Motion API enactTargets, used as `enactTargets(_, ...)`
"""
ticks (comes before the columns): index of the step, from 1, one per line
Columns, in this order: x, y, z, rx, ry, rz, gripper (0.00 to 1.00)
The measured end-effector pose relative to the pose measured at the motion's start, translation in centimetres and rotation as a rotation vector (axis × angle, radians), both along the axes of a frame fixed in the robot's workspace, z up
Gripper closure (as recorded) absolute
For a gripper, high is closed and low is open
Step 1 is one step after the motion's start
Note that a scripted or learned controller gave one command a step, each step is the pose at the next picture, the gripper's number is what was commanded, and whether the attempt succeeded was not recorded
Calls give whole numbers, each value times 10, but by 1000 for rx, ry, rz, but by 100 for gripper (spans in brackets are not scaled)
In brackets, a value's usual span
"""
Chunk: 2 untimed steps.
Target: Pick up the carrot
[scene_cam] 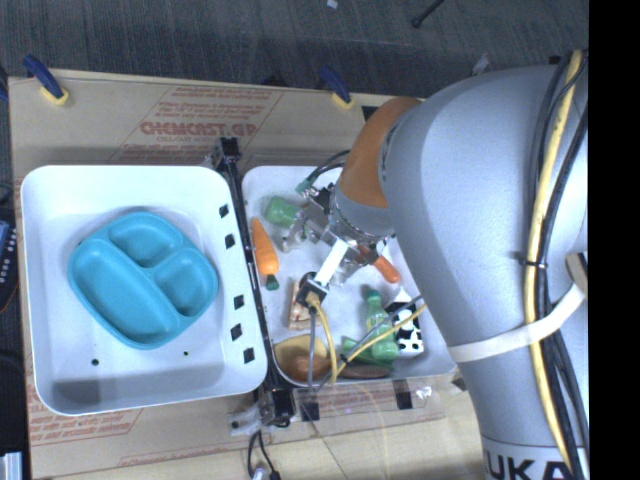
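Right bin (262, 183): carrot (265, 249) just beside hand (300, 228)

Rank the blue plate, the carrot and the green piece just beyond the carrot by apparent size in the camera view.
1. Blue plate, by far largest.
2. Carrot.
3. Green piece, slightly smaller; the arm may hide part of it.

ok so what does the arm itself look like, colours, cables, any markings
The arm is a bulky, rounded grey casing with an orange band just above the wrist. Yellow cables run along its outside, held by a pale strap around the casing. Pale lettering ending in UKA shows near its base. The tool at its end is small and metallic grey.
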<state>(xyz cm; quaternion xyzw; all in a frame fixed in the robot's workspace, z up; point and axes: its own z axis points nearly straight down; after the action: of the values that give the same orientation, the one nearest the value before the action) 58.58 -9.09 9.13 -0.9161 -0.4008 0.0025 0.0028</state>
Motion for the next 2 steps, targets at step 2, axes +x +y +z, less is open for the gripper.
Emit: enactTargets(2,22,33,230,0,-10,-77,100)
